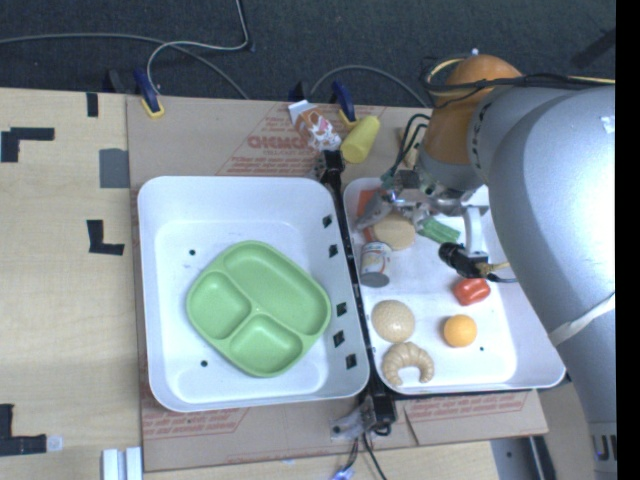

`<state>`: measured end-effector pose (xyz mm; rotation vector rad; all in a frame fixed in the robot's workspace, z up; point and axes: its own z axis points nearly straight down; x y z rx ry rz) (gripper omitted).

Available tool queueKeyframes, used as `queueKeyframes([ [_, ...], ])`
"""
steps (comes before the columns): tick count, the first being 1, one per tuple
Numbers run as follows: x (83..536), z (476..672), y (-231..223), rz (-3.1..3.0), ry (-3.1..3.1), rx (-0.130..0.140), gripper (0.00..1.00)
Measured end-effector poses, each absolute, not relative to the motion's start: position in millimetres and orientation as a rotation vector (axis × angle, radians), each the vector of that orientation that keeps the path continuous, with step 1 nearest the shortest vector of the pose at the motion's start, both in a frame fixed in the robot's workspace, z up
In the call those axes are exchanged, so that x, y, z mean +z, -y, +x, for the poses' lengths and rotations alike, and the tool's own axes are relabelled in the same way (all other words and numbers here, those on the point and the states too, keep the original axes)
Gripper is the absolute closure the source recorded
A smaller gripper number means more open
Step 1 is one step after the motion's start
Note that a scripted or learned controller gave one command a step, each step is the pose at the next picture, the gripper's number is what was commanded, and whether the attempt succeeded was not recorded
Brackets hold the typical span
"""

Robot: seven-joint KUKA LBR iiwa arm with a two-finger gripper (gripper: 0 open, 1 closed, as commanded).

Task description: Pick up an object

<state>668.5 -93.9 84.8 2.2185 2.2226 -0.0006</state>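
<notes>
1. Two shallow white bins are sitting side by side on the bench: the left bin (pixel 160 268) is carrying a green divided plate (pixel 258 308), and the right bin (pixel 520 353) is holding the small objects to choose from.
2. Lying toward the right bin's near edge are a croissant (pixel 408 363), a round bun (pixel 393 320) and an orange ball (pixel 460 330); a red piece (pixel 471 291) is lying just beyond the ball, and a small tin (pixel 374 261) is standing by the left wall.
3. At the bin's far edge the gripper (pixel 415 206) is hanging low over a pale bread-like piece (pixel 393 234), with a green item (pixel 438 231) just beside it.
4. How wide the hand is standing I cannot tell; metal parts are blurring together, and nothing is visibly held.
5. Judging by this, the arm is working through the descent-and-grasp step, with no lift begun.
6. Next, it is needing to close squarely on one piece and rise clear of the neighbours crowding that far edge.
</notes>
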Motion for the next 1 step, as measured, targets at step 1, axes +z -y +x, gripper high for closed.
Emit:
queueKeyframes([
  [1, 94.2, 668.1, 94.2, 2.217, -2.223, -0.006, 1.00],
])
